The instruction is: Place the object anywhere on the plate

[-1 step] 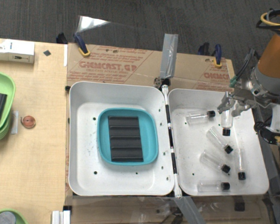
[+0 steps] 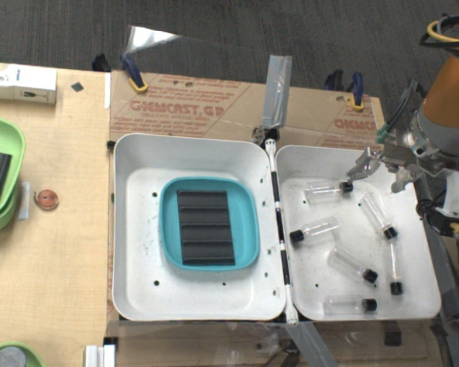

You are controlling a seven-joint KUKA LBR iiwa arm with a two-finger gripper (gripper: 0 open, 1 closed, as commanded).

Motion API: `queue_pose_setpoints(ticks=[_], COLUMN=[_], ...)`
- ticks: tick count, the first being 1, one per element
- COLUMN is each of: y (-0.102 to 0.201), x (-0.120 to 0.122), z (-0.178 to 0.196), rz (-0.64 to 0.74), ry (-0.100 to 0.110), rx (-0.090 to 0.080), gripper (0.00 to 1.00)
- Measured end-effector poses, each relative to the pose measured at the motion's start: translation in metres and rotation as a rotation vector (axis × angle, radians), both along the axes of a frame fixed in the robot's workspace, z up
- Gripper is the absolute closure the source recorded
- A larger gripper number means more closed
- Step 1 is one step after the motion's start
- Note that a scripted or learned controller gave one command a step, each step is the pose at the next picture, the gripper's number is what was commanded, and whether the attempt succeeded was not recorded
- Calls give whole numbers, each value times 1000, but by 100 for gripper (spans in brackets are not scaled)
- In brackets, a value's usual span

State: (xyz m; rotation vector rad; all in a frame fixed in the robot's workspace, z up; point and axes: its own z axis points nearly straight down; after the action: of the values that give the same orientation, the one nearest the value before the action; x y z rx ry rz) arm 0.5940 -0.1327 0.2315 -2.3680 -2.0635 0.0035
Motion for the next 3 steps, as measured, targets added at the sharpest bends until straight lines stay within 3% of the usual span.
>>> queue_pose_setpoints(ticks=[1, 2, 3], y=[-66, -73, -73], x=[10, 45, 45], z=[65, 193, 193], rz=[-66, -183, -183], ry=[-1, 0, 1], rx=[-1, -1, -1], gripper=[0, 0, 0])
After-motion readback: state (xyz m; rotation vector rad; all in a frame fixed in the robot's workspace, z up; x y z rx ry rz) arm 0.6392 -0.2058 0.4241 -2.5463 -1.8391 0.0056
